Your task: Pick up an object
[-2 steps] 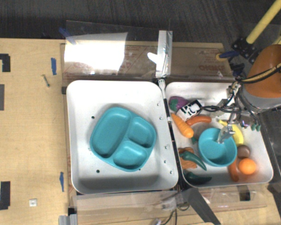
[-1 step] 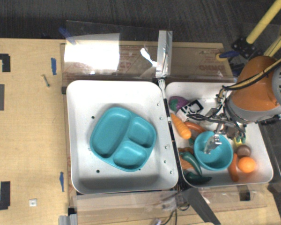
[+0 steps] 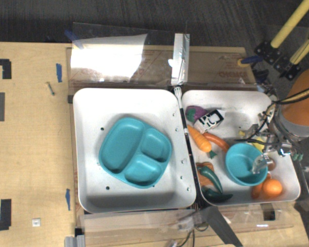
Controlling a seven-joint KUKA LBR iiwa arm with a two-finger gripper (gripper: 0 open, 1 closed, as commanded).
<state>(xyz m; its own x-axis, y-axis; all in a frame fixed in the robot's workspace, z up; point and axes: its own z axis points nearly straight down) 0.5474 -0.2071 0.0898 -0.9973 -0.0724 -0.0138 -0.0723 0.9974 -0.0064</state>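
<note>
Teal bowl (image 3: 243, 163) in right bin (image 3: 232, 101), directly under gripper (image 3: 261, 163), near rim on arm's side. Orange ball (image 3: 272, 188) just beside, toward front edge. State of jaws: cannot tell, too blurred. No long axis on bowl.

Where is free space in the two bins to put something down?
Left bin: bare floor all around the teal divided plate, widest along the far edge. Right bin: crowded by the teal bowl, carrots and orange; a small bare patch at its far right.
</note>
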